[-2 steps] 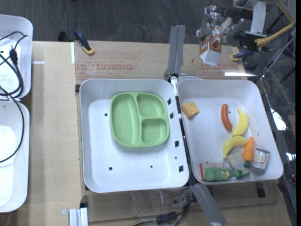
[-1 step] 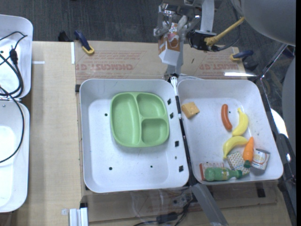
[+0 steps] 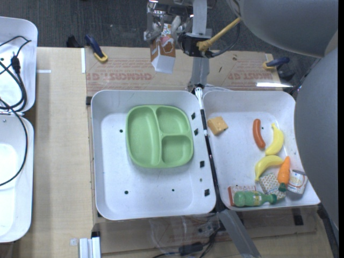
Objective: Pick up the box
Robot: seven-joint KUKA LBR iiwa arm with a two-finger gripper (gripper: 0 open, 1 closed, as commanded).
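Note:
A small brown and white box (image 3: 163,54) hangs tilted in the air, over the cardboard strip behind the left bin (image 3: 99,160). My gripper (image 3: 163,30) is at the top of the view, directly above the box. Its fingers are shut on the box's upper end. The box's lower part hangs free, well above the bench, and touches nothing else.
A green divided plate (image 3: 159,136) lies in the left bin. The right bin (image 3: 242,98) holds a yellow cracker (image 3: 217,125), a sausage (image 3: 258,133), two bananas (image 3: 276,140), a carrot (image 3: 283,172) and a green bottle (image 3: 252,199). Blue clamps (image 3: 97,50) grip the cardboard's back corners.

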